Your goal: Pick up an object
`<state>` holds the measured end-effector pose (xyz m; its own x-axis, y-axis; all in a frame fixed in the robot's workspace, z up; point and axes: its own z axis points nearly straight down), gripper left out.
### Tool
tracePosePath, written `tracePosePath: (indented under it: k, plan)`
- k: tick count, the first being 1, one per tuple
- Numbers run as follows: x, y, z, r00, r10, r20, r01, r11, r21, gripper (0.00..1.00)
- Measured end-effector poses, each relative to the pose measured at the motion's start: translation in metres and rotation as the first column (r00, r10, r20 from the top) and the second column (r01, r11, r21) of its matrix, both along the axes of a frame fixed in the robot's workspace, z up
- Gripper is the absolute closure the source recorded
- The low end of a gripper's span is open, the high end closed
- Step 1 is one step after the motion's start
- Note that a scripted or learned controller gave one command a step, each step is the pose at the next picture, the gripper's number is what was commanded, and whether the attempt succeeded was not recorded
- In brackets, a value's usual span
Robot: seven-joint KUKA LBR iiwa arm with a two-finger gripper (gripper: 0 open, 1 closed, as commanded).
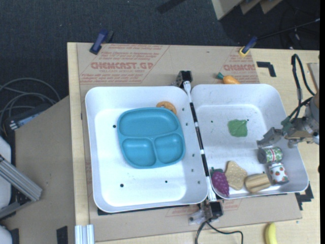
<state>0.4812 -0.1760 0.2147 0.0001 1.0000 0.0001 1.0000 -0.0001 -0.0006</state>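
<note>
I can't tell my jaws' (278, 135) state above the can (271, 154); crowded neighbours could make it slip.

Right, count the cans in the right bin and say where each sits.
2. One can lies near the right wall, just below the gripper; the other can sits below it, by the bread roll. More could be hidden under the gripper.
</note>
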Motion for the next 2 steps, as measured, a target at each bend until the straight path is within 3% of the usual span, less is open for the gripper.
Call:
tracePosePath:
  k: [1,2]
  plan:
    - [0.025,-0.042,-0.062,1.0,-0.001,-0.002,0.001,1.0,0.001,0.0]
    - [0.032,-0.042,-0.118,1.0,0.002,0.005,-0.002,1.0,-0.001,0.0]
